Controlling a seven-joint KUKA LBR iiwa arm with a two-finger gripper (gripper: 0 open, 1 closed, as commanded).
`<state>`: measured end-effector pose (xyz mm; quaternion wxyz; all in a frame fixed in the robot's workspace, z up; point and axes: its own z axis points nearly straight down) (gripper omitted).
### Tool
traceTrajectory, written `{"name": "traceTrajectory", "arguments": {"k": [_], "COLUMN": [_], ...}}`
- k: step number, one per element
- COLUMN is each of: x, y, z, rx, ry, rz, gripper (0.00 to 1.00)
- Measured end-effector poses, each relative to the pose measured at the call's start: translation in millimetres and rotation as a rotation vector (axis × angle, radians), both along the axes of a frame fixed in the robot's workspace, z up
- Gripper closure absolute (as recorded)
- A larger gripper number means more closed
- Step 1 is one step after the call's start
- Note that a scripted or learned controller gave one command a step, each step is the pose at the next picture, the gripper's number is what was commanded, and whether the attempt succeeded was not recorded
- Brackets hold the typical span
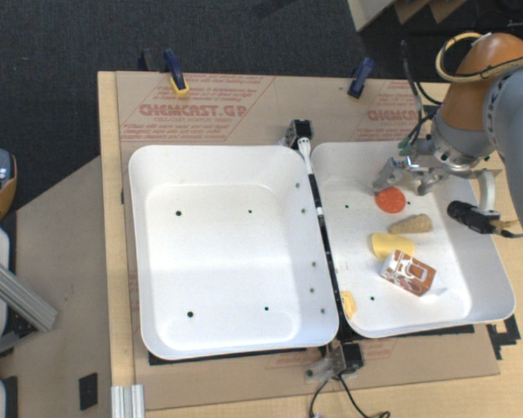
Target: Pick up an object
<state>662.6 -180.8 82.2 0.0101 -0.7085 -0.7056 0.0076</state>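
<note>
My gripper [405, 180] hangs over the back of the right bin [476, 306], its two grey fingers spread open with nothing between them. A red round object [390, 201] lies just in front of the fingertips, close to them. Beside it to the right is a tan oblong piece [412, 225]. Nearer the front lie a yellow block [390, 245] and a brown-and-white packet [409, 274]. A small orange-yellow piece [347, 303] rests against the bin's left wall.
The left bin [218, 259] stands beside the right one, with a dark divider [318, 225] running between them. Both sit on a cardboard sheet [209, 103] held by blue clamps [176, 72] at the back.
</note>
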Motion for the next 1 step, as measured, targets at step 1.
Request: {"name": "traceTrajectory", "arguments": {"k": [1], "x": [-0.1], "y": [-0.9], "z": [11.1], "rx": [-0.005], "ry": [-0.008], "rz": [0.000], "gripper": [1.00]}}
